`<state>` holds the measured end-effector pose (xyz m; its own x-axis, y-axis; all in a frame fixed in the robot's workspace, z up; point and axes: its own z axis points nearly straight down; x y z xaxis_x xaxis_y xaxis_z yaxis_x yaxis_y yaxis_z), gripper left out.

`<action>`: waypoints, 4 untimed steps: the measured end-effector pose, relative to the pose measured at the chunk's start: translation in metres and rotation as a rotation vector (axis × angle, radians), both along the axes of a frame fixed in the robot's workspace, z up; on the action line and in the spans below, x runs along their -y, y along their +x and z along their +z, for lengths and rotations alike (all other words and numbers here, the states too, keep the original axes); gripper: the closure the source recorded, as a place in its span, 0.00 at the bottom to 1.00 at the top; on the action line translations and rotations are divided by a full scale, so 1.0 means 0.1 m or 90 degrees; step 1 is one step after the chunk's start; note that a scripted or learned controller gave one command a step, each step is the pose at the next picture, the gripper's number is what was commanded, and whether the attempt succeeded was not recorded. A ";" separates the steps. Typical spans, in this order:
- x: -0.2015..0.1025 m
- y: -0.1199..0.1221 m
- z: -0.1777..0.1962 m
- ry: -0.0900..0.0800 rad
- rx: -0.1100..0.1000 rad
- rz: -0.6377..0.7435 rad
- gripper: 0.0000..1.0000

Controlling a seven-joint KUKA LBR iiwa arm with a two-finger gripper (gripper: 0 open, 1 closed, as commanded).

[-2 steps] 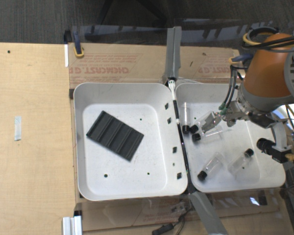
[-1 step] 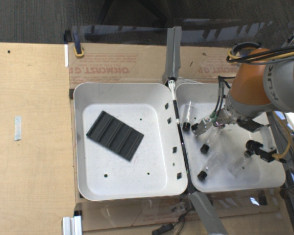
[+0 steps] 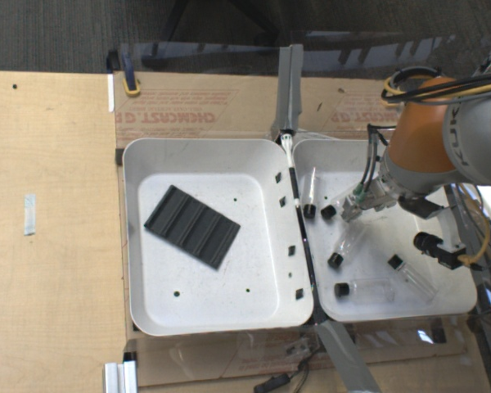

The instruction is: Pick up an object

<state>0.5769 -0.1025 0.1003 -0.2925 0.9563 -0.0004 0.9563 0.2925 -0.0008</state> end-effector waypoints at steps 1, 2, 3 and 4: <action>0.00 0.00 0.00 0.000 0.000 0.000 0.00; 0.01 0.00 0.09 0.000 0.000 -0.002 1.00; 0.01 0.00 0.09 -0.001 0.000 -0.002 0.00; 0.04 0.33 -0.09 0.000 0.000 0.003 0.00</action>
